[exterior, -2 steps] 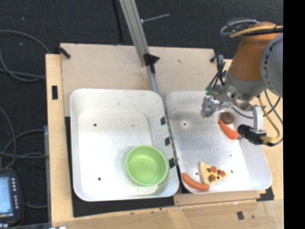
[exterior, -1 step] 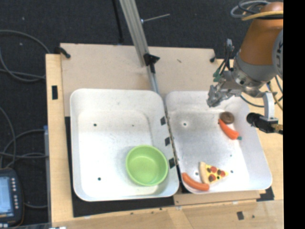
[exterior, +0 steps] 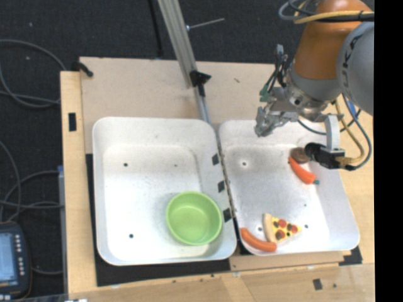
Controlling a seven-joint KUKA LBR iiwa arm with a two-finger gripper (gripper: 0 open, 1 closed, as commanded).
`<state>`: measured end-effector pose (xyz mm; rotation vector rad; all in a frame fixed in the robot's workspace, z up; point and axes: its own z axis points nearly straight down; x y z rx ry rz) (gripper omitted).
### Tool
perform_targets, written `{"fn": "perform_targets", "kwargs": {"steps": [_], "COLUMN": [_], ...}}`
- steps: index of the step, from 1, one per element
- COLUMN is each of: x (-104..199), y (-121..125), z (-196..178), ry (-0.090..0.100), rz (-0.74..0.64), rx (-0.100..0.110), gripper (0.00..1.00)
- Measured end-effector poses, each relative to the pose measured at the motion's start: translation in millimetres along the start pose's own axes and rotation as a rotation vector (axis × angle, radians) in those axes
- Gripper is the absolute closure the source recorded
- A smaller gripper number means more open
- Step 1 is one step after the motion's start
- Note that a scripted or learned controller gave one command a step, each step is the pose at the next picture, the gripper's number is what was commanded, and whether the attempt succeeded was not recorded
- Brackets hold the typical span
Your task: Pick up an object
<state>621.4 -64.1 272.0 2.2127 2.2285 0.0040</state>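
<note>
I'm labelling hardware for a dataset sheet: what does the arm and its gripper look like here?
The grey KUKA arm has a rounded glossy orange band above the wrist. Grey looped cables arch over the top, and thinner green, yellow and black wires run down beside the wrist. The compact grey metal gripper hangs below, and a black cylindrical attachment with a white bracket sits to its side.

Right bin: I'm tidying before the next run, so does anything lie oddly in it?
Nothing is spilled or broken. In the right bin, the orange sausage rides up the front rim, beside the pizza slice.
</note>
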Motion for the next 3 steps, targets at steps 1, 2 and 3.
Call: {"fn": "perform_targets", "kwargs": {"steps": [1,2,3], "x": [51.2,92.0,146.3], "y": [11.2,15.8,16.6], "z": [17.7,23.5,34.6], "ry": [-0.001,-0.002,-0.002], "rz": [0.001,0.002,0.001], "rx": [0.003,0.002,0.005], "gripper": [1.0,1.0,1.0]}}
